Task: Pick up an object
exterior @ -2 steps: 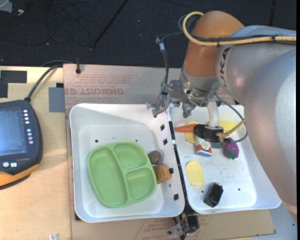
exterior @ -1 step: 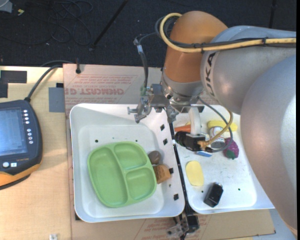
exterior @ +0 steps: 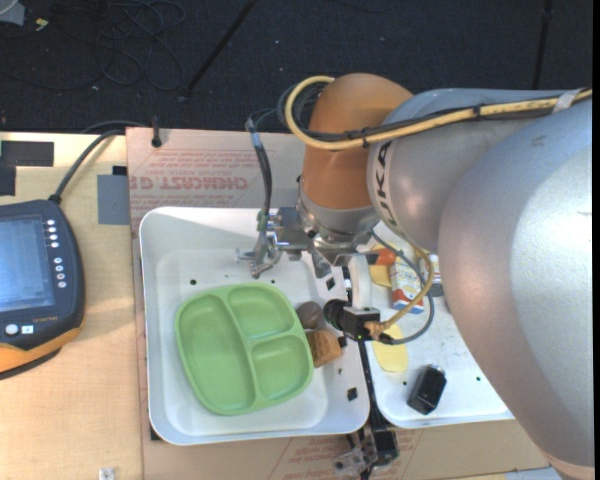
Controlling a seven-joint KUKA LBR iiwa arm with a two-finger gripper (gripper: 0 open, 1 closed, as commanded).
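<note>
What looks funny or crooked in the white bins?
The green plate lies crooked in the left bin, turned against the bin's straight walls. A small brown thing sits by its right edge. Nothing looks spilled or broken.

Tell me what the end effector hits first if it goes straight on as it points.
Likely the small brown object in the left bin, beside the green divided plate. The end effector hangs just above it, but depth is unclear.

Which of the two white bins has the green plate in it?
The bin at the view's left: the green divided plate lies in it, while the other bin holds a black block.
</note>
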